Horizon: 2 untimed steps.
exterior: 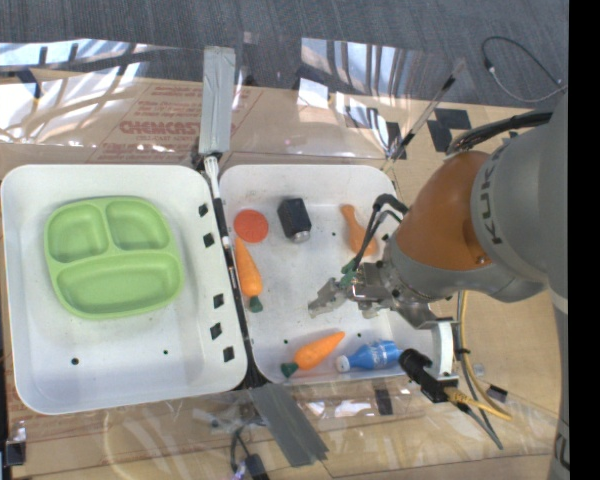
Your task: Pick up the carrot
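Three carrots (247,271) (317,351) (354,228), one blue bottle (372,357) and one red disc (250,226) share the right bin (310,180); the jaws (327,299) hover, their opening indiscernible.

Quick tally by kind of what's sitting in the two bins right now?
Carrots: 3, one by the divider, one at the near edge, one beside the arm
Red disc: 1
Black block: 1
Blue bottle: 1
Green divided plate: 1
Total: 7
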### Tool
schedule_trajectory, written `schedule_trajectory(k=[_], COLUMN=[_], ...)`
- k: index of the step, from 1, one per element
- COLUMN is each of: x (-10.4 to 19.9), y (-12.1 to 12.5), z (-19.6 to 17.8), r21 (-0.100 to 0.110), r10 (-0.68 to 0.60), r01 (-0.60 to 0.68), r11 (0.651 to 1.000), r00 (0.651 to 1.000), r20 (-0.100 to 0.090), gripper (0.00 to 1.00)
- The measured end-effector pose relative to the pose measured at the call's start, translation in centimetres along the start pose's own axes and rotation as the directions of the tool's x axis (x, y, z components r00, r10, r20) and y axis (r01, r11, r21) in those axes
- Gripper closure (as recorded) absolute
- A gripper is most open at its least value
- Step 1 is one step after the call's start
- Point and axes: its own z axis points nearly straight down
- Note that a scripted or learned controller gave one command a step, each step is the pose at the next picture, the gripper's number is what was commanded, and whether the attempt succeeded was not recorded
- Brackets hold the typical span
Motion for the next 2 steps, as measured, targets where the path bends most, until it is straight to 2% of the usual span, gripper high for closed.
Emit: schedule_trajectory(k=[1, 2], x=[-1.0, 3.4], y=[0.3, -0.1], z=[6.1, 6.2], r21=[-0.006, -0.006], r10=[-0.205, -0.363], r01=[0.205, 0.363], r11=[0.979, 0.932], r00=[0.979, 0.932], r20=[0.000, 0.003], gripper=[0.00, 0.00])
